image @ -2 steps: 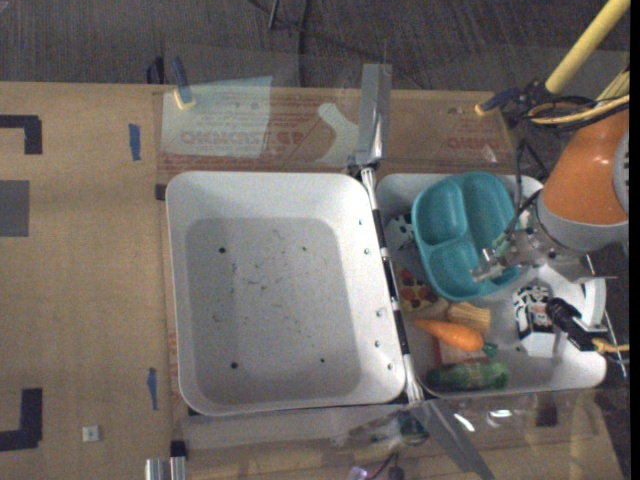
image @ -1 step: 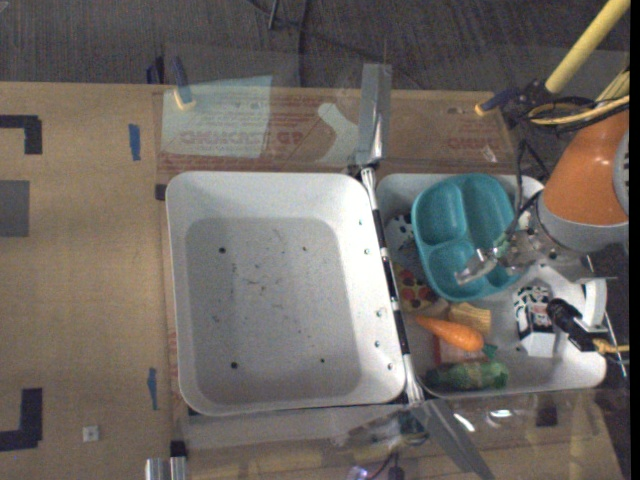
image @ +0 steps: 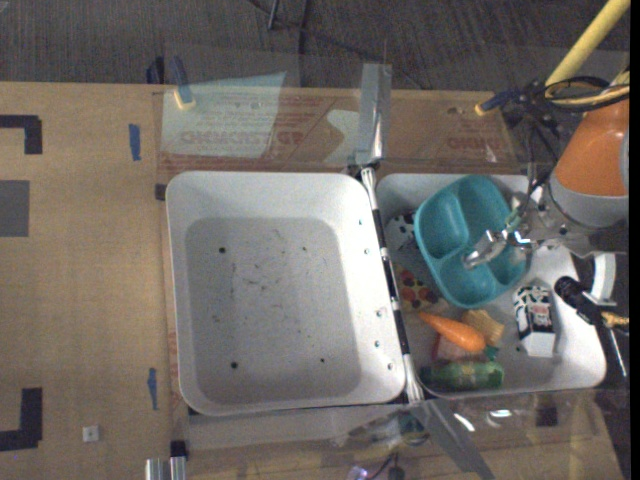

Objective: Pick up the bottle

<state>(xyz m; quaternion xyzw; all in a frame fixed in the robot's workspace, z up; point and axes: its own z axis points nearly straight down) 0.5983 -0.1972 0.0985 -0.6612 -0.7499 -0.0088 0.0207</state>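
Observation:
The bottle (image: 466,374) is green with a label and lies on its side along the front wall of the right bin (image: 585,363). My gripper (image: 490,250) hangs over the teal divided bowl (image: 462,236) at the back of that bin, well behind the bottle and apart from it. An orange carrot (image: 452,330) and a yellow piece (image: 485,324) lie between the bowl and the bottle. Nothing shows in the gripper's grasp.
A black-and-white milk carton (image: 536,319) stands right of the carrot. A cow-patterned item (image: 400,231) and a card with coloured dots (image: 416,290) sit by the right bin's left wall. The left bin (image: 190,268) adjoins it. Cables hang at the right.

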